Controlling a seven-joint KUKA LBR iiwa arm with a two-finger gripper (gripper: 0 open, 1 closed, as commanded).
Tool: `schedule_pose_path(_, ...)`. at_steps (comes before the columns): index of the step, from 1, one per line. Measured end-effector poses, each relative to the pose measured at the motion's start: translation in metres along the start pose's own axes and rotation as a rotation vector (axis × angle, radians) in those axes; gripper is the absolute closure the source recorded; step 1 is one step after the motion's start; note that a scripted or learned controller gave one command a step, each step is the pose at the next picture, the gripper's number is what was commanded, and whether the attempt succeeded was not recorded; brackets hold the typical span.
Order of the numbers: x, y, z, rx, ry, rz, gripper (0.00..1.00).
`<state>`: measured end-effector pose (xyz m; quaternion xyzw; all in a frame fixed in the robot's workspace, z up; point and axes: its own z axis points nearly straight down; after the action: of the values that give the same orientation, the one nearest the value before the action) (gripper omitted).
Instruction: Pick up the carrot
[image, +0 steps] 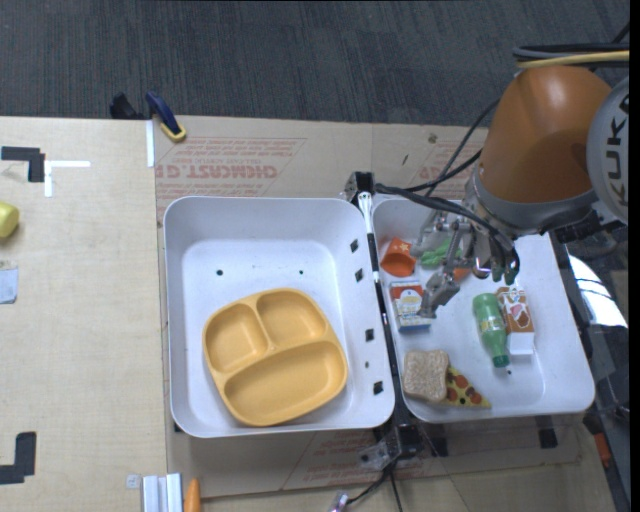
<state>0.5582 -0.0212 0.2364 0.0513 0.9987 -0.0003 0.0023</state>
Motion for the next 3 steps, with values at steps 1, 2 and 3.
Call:
schedule_pose_path(1,0.083,0.026,0.045,-0.001,0.004,-0.133,0.00)
schedule_pose_path(2,0.038,-0.021,-0.001,0.000,-0.002,-0.054,0.00)
schedule_pose_path(3,0.087,0.075,0.026,-0.002,0.003,-0.177,0.00)
